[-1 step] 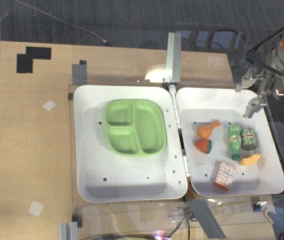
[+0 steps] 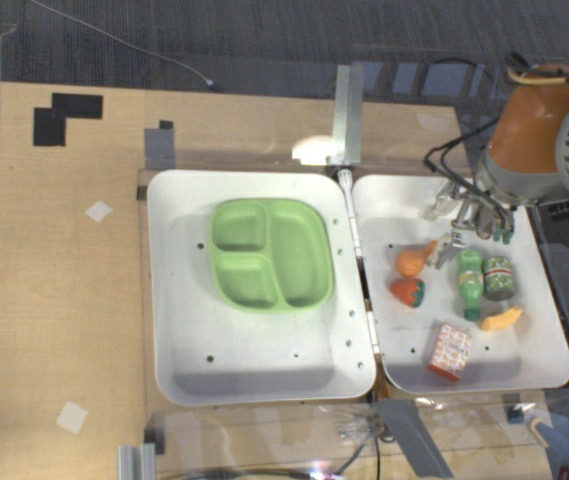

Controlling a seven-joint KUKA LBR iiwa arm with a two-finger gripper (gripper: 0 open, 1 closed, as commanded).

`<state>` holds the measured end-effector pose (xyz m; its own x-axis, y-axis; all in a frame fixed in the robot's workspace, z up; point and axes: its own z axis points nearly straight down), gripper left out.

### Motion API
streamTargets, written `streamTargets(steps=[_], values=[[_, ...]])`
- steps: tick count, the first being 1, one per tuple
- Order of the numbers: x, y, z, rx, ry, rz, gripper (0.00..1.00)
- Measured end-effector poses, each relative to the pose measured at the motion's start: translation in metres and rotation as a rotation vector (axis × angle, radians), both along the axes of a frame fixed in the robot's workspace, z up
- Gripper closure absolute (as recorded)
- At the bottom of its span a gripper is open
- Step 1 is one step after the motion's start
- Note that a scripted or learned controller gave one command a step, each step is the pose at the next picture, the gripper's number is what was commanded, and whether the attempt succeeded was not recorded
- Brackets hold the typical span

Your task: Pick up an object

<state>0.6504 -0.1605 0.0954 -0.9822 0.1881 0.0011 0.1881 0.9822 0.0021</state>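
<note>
Two white bins, left bin [image 2: 179, 358] holding one green three-compartment tray [image 2: 269, 255], right bin [image 2: 539, 363] holding six small items, gripper [image 2: 456, 236] at upper centre of right bin, hovering just above one orange toy [image 2: 413, 261], grip state undeterminable, nothing visibly held.

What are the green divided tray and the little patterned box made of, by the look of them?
The green divided tray looks like moulded plastic: one even colour, rounded compartments, soft sheen. The patterned box looks like printed cardboard, with flat faces and sharp edges, though it may be a plastic toy.
</note>
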Motion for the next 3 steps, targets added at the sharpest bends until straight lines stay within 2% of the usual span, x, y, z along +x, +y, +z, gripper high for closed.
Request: streamTargets(steps=[1,2,3], values=[[0.007,-0.001,0.021,-0.006,-0.023,0.006,1.00],[-0.031,0.083,0.093,0.002,-0.012,-0.555,1.00],[-0.122,0.084,0.098,-0.001,-0.005,-0.753,1.00]])
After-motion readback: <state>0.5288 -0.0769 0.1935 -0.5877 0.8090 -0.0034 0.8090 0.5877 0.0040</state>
